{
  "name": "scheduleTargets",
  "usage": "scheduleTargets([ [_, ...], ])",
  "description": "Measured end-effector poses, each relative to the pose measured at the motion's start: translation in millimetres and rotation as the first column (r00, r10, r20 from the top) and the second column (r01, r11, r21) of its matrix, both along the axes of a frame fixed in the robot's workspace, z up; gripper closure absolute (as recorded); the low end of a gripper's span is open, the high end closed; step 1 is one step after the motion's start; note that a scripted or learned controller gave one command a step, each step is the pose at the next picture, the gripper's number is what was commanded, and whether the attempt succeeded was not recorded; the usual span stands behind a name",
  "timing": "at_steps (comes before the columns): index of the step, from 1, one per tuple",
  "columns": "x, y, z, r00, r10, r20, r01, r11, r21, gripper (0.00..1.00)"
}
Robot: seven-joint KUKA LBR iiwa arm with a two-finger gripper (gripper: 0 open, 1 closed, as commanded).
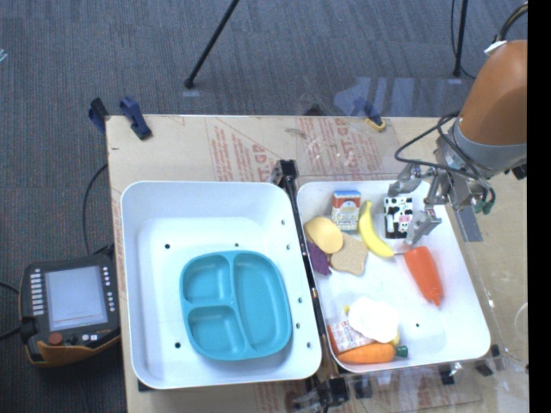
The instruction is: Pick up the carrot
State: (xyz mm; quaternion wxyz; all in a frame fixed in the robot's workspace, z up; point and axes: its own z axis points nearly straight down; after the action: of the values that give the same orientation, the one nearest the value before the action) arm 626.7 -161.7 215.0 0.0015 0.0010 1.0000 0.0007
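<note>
The carrot [424, 274] lies in the right bin [469, 317], near its right wall, just below the gripper [420, 218]; whether the gripper's fingers are open or closed I cannot tell. The board [224, 144] under both bins carries red mirrored print, unreadable. Grey carpet [86, 41] surrounds the bench; a pendant [69, 308] sits at the left.

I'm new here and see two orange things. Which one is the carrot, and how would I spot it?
Look in the right bin, at its front edge nearest the camera. The carrot lies there on its side beside a white disc, with a small green tip. The other orange piece, below the gripper, is redder and has no green.
</note>
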Motion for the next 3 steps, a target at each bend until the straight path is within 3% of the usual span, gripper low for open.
scheduleTargets([
  [1, -34.2, -48.1, -109.4, 0.99, -0.141, -0.005, 0.141, 0.99, 0.0, 0.0],
  [2, -71.6, 8.8, -101.0, 0.975, -0.221, -0.003, 0.221, 0.975, 0.002, 0.0],
  [3, -136.9, 43.7, -104.4, 0.985, -0.171, 0.0, 0.171, 0.985, 0.001, 0.0],
])
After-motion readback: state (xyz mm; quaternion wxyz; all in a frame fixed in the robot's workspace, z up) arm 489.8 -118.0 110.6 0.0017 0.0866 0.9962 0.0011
